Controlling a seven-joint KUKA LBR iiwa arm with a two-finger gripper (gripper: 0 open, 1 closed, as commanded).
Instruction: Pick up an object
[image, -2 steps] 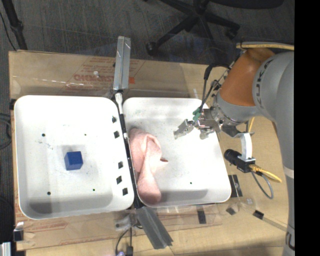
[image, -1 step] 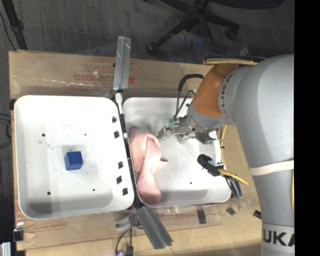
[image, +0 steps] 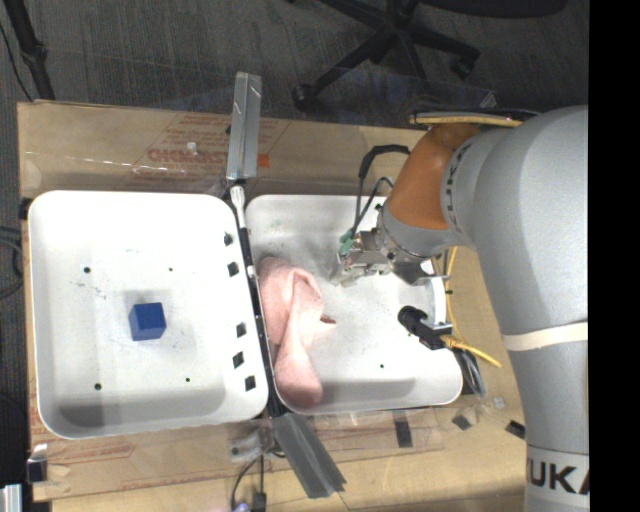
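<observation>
Reaching over the right bin (image: 430, 385), the arm (image: 530, 260) marked "KUKA" hangs its gripper (image: 352, 262) beside a pink cloth (image: 290, 325); its opening: cannot tell. 1 blue cube (image: 147, 321) sits in the left bin (image: 60, 400).

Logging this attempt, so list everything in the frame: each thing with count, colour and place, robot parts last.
blue cube: one, blue, in the left bin, left of its centre.
pink cloth: one, pale pink, crumpled along the left wall of the right bin.
left bin: one, white, on the left of the bench.
right bin: one, white, beside it on the right.
bench: one, brown board under both bins.
office chair base: one, black, on the dark floor above the bench.
arm: one, grey with an orange band, reaching in from the right.
gripper: one, metal, over the right bin, just right of the cloth's upper end.
</observation>
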